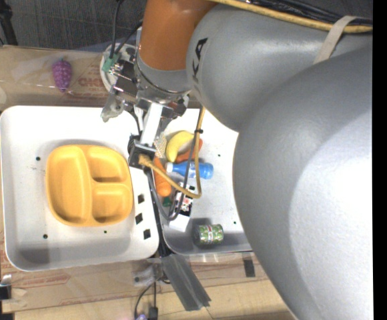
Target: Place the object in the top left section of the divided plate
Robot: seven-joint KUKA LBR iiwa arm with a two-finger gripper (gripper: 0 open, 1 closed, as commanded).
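The gripper (142, 153) is positioned over the seam between the two bins, beside the banana (178, 144) in the right bin (228, 242), while the yellow divided plate (90, 183) is seated in the left bin (20, 179).

A yellow three-section plastic plate (89, 184) sits in a white shallow bin (20, 245). Nearby: yellow banana (178, 143), blue-and-white bottle (195, 170), green-labelled can (209, 233), purple grape bunch (62, 73).

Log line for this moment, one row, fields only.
arm: over bin divider | gripper: low at right bin's left edge, beside banana | divided plate: left bin, nothing in its sections | can: right bin | grape bunch: on bench
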